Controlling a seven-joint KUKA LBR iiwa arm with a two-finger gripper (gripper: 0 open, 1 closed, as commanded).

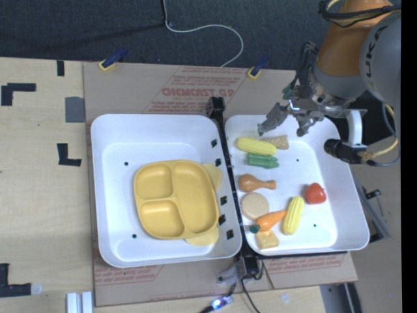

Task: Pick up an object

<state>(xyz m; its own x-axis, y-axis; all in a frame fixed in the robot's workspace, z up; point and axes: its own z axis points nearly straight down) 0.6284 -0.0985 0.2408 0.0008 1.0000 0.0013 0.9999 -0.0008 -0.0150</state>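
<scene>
Approach is the step in hand: the gripper (285, 124) hangs spread wide and empty over the right bin's (345, 230) far end (toy food below). Nearest, seemingly, is a tan piece (280, 142) beside the corn (256, 147); next comes descent and closing.

left bin (111, 175): yellow tray (174, 197) fills middle. right bin (345, 207): toy food (267, 188) crowds left side, right side open.

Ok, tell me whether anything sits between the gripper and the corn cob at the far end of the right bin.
Nothing visible does. The gripper hangs open just above the far end of the right bin, with the corn cob lying directly beside it. A tan food piece lies under the fingers, beside the cob, not blocking it.
</scene>
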